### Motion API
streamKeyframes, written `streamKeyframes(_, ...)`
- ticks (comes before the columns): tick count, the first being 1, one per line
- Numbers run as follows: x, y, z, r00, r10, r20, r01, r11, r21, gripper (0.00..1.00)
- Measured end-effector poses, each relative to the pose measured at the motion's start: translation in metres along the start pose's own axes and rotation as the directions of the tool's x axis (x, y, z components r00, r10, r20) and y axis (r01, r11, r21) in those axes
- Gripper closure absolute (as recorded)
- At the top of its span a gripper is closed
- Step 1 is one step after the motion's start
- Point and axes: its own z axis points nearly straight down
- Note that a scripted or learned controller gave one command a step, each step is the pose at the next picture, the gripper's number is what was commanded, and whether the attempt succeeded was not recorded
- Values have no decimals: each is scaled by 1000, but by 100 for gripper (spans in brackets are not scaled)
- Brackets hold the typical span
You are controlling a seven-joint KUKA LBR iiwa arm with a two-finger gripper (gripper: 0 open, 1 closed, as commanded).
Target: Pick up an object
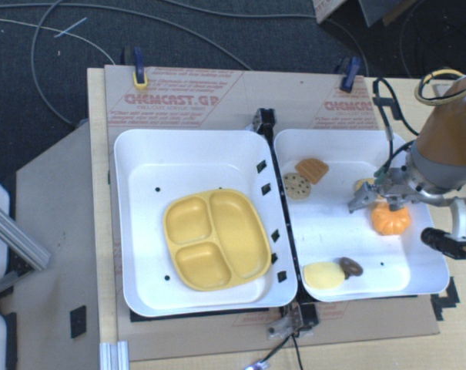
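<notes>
White glossy bin (325, 149); ribbed orange pumpkin (390, 220), apparently.

Rt bin (325, 146) centre open; yellow tray (216, 239) fills left bin (132, 206).

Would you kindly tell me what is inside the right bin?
The right bin holds a waffle, cookie, orange pumpkin, yellow piece and brown piece; the arm covers its right side.

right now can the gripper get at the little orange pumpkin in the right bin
Probably yes. The gripper hangs right beside the orange pumpkin, at its upper left, inside the right bin. The cookie and the other pieces lie apart from the pumpkin.
</notes>
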Motion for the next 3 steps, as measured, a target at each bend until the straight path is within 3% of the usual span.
streamKeyframes(1,-1,0,-12,1000,1,1,-1,1000,-3,100)
streamKeyframes(2,-10,5,-72,1000,2,5,-2,1000,-5,100)
streamKeyframes(3,-10,6,-99,1000,1,3,-1,1000,-2,100)
